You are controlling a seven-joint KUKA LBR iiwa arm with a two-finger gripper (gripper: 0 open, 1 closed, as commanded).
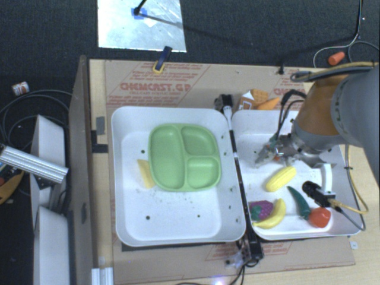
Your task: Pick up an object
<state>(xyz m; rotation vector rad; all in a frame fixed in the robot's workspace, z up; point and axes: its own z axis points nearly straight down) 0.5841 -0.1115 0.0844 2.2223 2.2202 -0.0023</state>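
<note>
Tool [268, 154] low in right bin [249, 136], corn [280, 179] just beside, banana [272, 215], grapes [261, 208] near

Right bin [255, 136] holds two bananas [280, 178] [272, 216], purple grapes [260, 208], a green pepper [298, 201] and a tomato [319, 217].

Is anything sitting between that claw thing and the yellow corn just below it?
Nothing visible does. The gripper hangs over the right bin, and the corn lies just below and to its right with bare bin floor between them. The banana, grapes and green pepper lie nearer the front edge, out of the way.
</note>
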